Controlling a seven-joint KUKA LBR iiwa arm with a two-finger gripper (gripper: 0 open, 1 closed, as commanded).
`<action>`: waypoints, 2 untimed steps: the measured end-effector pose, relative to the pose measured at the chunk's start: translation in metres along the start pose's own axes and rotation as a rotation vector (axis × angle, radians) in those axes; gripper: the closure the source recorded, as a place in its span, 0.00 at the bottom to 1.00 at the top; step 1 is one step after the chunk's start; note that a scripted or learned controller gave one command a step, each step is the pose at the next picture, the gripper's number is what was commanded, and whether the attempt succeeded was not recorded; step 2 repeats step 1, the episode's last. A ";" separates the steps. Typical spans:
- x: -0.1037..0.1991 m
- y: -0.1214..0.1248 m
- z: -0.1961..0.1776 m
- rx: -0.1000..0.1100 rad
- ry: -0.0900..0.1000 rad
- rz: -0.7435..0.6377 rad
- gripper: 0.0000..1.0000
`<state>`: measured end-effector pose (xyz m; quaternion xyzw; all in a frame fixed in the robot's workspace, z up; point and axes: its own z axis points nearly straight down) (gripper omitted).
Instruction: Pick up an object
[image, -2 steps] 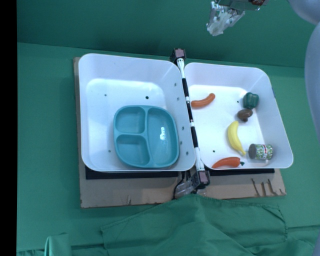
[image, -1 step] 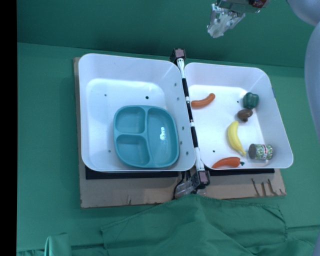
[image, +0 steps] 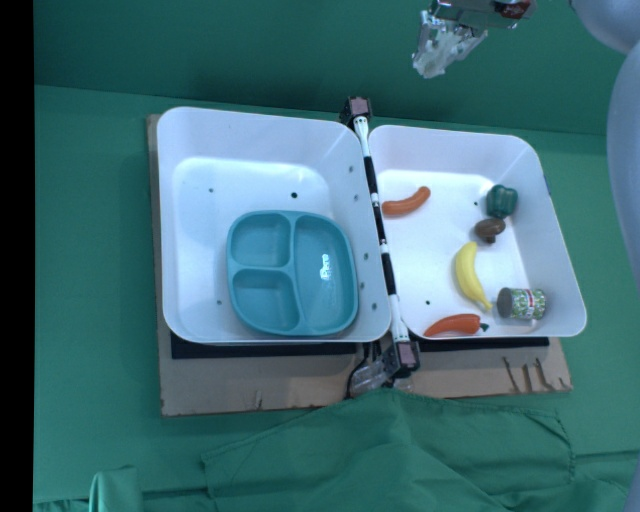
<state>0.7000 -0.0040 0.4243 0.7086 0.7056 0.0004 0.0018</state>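
Six objects lie in your right bin (image: 548, 190); the sausage (image: 405, 202), near its far left corner, lies closest below the gripper (image: 437, 50), long axis roughly crosswise. Grip state: cannot tell.

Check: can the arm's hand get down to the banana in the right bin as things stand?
Probably yes. The hand hangs above the far edge of the right bin. The banana lies flat on the floor, apart from the brown piece and the can, with nothing over it.
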 end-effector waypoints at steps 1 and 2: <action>0.000 0.000 -0.014 -0.006 -0.001 0.002 1.00; 0.000 0.000 -0.014 -0.006 -0.001 0.002 1.00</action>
